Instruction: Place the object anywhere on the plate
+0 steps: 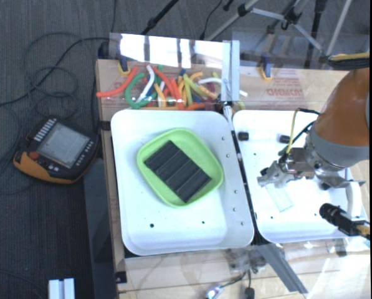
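A lime-green square plate [149, 147] lies tilted in the left white bin [131, 224]. A dark grey ridged rectangular block [177, 170] rests flat on the plate, near its middle. My gripper [274, 174] hangs low over the right white bin [268, 228], close to that bin's left half and well to the right of the plate. Just below the gripper a small clear, glassy piece [279, 199] lies on the bin floor. Nothing can be seen held in the gripper.
A pile of coloured cables [167, 87] sits behind the left bin. A small black item [243, 136] lies at the right bin's back left. A black part of the arm [335, 217] hangs over the right bin's front. A teach pendant [56, 149] lies on the floor at left.
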Motion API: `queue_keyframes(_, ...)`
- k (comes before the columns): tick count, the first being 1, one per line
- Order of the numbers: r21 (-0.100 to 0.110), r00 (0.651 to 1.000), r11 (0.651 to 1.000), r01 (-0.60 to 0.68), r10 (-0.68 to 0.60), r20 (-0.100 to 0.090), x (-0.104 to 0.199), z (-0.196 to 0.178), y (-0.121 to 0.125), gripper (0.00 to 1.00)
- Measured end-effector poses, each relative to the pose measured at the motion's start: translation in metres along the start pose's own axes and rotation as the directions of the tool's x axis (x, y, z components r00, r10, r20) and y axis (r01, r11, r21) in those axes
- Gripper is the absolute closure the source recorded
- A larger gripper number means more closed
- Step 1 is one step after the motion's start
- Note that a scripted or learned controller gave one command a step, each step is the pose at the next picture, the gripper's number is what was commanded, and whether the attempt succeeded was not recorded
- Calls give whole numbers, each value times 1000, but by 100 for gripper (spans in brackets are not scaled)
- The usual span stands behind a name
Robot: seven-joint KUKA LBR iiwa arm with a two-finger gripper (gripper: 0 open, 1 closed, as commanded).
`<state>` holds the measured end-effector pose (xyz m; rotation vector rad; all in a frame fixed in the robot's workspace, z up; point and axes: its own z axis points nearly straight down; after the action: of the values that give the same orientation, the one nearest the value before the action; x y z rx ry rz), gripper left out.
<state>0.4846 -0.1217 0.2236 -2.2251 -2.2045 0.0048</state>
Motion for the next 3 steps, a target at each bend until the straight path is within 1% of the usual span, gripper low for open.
queue_keyframes(3,7,1000,1000,2,-2,-3,1,-24,1,100)
